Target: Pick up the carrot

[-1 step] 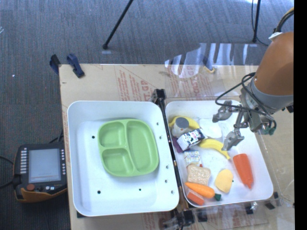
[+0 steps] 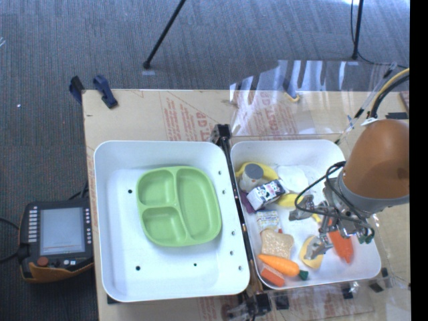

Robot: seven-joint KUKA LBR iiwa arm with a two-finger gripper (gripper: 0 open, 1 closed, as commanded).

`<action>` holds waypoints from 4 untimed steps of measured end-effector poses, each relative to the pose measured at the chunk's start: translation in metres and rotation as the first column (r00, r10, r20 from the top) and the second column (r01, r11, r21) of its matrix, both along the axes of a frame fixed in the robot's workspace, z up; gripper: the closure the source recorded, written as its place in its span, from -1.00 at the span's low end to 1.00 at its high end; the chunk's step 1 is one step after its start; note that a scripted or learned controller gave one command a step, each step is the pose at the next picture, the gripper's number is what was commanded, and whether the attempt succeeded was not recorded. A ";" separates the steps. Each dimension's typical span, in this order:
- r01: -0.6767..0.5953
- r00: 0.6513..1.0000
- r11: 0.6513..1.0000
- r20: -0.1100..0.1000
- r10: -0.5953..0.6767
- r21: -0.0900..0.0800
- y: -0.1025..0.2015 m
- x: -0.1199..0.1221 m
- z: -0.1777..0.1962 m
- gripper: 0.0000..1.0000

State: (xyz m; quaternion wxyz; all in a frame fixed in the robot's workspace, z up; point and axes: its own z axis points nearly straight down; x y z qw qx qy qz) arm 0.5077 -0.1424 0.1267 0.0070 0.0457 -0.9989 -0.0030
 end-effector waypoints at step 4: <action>-0.396 0.918 0.918 0.019 0.396 -0.006 -0.033 -0.012 0.034 1.00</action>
